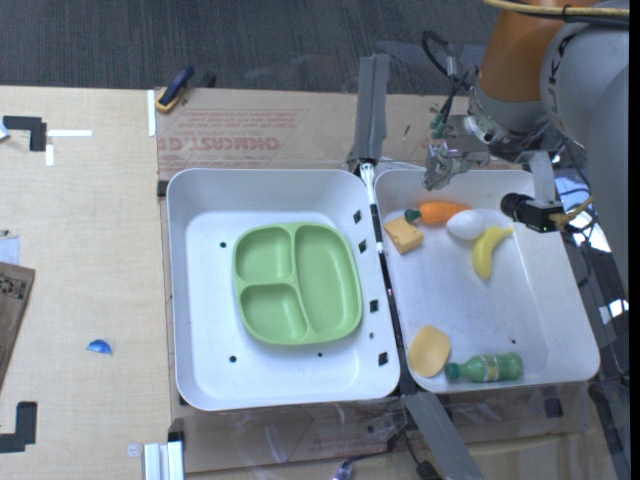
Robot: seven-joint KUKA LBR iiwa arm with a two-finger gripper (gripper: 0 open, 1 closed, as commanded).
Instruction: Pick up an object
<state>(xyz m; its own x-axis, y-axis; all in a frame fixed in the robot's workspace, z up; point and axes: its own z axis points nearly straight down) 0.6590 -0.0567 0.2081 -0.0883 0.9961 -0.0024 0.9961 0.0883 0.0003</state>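
Observation:
The right bin holds an orange carrot, a white egg, a yellow banana, a tan cheese wedge, a yellow chip-shaped piece and a green bottle lying on its side. My gripper hangs above the bin's far left corner, just behind the carrot, with nothing between its fingers. Its fingers point down and look close together.
A green three-part plate lies in the left bin. A cardboard sheet lies behind the bins. A grey divider post stands between the bins at the back. The arm's grey body fills the upper right.

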